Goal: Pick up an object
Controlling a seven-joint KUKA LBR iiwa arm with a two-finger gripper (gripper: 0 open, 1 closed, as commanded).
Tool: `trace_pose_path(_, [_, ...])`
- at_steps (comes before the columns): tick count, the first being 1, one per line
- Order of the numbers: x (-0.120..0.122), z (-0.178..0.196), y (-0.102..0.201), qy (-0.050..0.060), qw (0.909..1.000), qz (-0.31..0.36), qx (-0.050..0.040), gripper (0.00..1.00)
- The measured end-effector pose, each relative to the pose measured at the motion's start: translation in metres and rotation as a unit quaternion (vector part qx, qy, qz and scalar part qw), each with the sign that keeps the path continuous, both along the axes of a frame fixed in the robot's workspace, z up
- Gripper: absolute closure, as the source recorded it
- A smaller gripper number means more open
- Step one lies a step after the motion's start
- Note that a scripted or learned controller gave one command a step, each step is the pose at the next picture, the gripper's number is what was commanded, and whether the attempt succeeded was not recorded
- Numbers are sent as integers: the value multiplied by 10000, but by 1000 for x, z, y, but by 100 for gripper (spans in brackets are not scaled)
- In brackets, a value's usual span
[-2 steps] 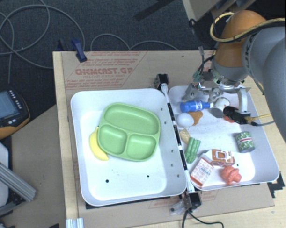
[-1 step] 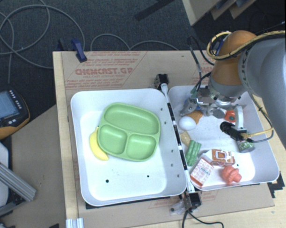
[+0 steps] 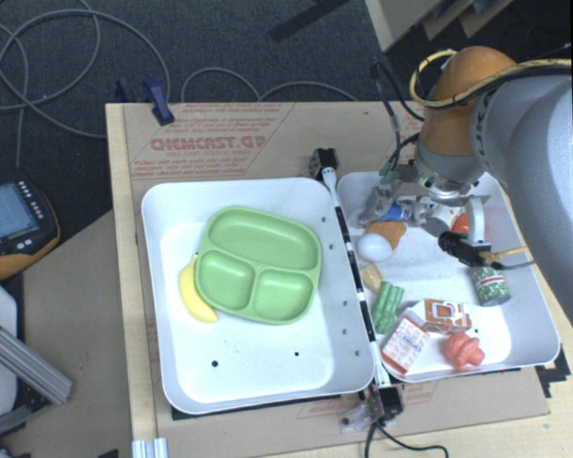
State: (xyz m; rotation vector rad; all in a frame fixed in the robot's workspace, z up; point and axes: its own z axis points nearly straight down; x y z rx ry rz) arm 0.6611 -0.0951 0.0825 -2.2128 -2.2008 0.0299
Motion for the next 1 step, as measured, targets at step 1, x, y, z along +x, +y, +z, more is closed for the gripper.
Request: trace_pose_path(1, [-2,0,0,-38,10000,6,-2,0])
